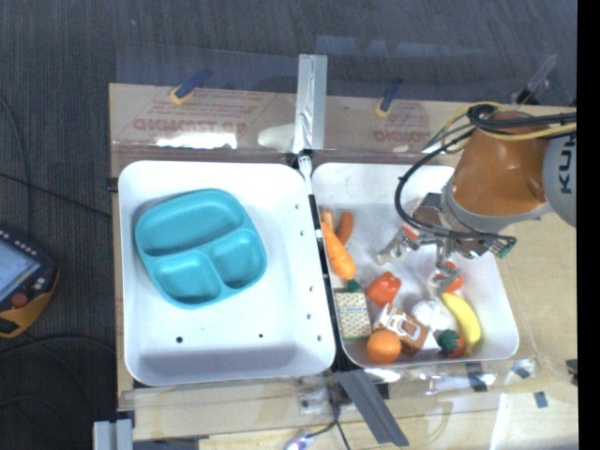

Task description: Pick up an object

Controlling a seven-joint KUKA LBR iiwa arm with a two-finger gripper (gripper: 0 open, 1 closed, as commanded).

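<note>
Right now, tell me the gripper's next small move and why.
Probably a short descent over the right bin. The gripper hangs above bare floor, with the banana and red pepper lying just below it in the view, and nothing shows between its fingers. Shifting toward the banana first looks sensible.

Lighting: bright, even, apparently from overhead. Glare: white streaks on the cardboard backing (197, 125) and the metal divider post (311, 101); both white bins (225, 345) near washed out. Shadows: soft, short, under the teal tray (199, 245). Sharpness: moderate; small toys by the banana (464, 317) slightly soft. Dark carpet (56, 64) grainy, dim.
</note>
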